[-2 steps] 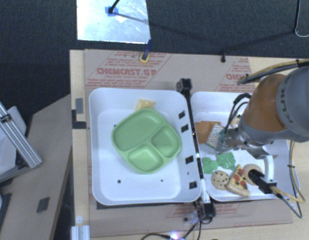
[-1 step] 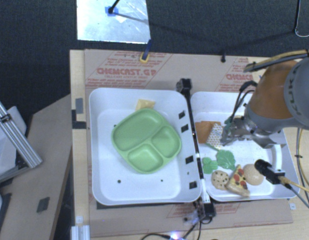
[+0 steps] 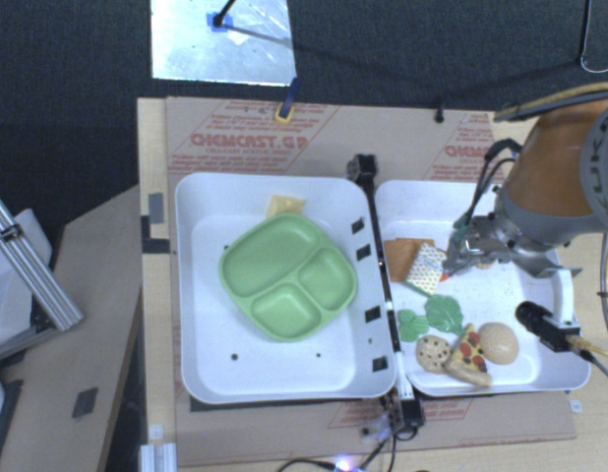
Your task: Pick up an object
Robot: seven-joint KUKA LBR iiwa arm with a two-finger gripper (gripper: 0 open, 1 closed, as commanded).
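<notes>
Green shows in both white bins on the desk: a sectioned plate (image 3: 287, 276) lies in the left bin (image 3: 201, 362) with a yellow wedge (image 3: 284, 206) at its far edge, and leafy toy greens (image 3: 434, 316) lie in the right bin (image 3: 550, 374). Near them sit a cookie (image 3: 433, 353), a pizza slice (image 3: 468, 354), a bun (image 3: 498, 342), an orange cracker (image 3: 400, 256) and a patterned square (image 3: 426, 268). The tool (image 3: 463, 252) hangs low just beside that square; whether it is spread or pressed together cannot be told.
</notes>
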